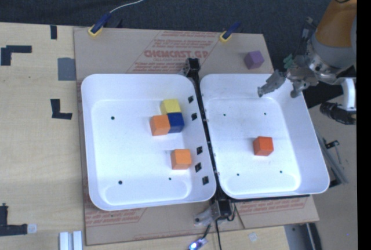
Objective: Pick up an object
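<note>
Right bin point(301, 127): one red-orange cube point(263, 145) stands alone right of centre, well apart from every wall; open floor on all its sides. Left bin point(93, 127): yellow cube point(171, 106), blue cube point(176, 122) and orange cube point(160, 125) are packed touching, leaving no side gaps between them. A second orange cube point(181, 158) stands apart below the cluster, approachable all round. The left half of this bin's floor is open.

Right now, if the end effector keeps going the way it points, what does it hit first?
Probably the bare floor of the right bin. The end effector points down and leftward over the bin's upper edge; the orange-red cube looks off that line, though depth is unclear.
</note>
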Motion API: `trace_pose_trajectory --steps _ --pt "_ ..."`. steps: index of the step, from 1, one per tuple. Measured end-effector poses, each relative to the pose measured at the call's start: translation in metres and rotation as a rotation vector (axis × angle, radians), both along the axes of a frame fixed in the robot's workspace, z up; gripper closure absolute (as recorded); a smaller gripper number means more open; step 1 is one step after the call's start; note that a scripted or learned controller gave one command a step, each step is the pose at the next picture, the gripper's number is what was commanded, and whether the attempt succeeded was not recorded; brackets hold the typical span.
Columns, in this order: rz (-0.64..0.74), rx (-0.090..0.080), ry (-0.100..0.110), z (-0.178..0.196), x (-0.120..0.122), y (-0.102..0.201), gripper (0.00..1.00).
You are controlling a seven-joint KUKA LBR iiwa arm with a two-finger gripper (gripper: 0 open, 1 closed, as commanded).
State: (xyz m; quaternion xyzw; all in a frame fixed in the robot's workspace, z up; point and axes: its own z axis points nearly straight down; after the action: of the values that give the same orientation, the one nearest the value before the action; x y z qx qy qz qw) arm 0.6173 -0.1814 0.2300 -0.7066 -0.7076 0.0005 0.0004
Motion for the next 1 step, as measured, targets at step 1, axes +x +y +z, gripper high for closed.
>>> trace_pose_trajectory --steps 1 --pt "-0.004 0.001 0.006 -0.1535 -0.0326 -0.044 0.0"
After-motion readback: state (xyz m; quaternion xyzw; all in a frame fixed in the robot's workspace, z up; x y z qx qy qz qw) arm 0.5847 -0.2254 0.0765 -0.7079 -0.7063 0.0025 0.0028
